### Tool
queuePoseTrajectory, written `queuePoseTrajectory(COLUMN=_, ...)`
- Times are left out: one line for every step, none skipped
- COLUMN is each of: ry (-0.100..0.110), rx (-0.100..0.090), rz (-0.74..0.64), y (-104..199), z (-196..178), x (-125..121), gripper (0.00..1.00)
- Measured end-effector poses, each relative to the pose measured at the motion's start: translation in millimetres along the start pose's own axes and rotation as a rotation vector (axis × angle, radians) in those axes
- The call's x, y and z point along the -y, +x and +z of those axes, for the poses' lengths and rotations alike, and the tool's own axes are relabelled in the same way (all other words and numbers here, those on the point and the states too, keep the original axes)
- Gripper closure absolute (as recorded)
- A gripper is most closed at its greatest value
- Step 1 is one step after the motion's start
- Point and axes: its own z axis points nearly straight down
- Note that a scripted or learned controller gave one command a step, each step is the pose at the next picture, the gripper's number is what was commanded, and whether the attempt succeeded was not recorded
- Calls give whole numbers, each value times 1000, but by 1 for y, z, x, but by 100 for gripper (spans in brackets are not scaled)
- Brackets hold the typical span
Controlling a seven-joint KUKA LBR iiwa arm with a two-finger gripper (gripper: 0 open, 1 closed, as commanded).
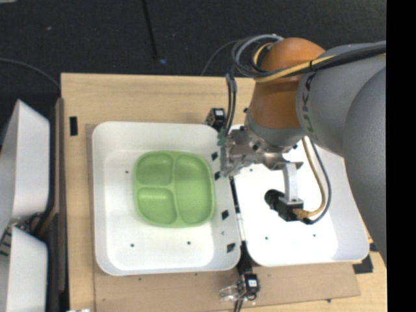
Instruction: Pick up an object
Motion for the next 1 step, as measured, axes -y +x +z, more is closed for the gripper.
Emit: queuePoseTrajectory(ry=0, rx=0, rz=0, y=42, z=7, x=-25, gripper=100)
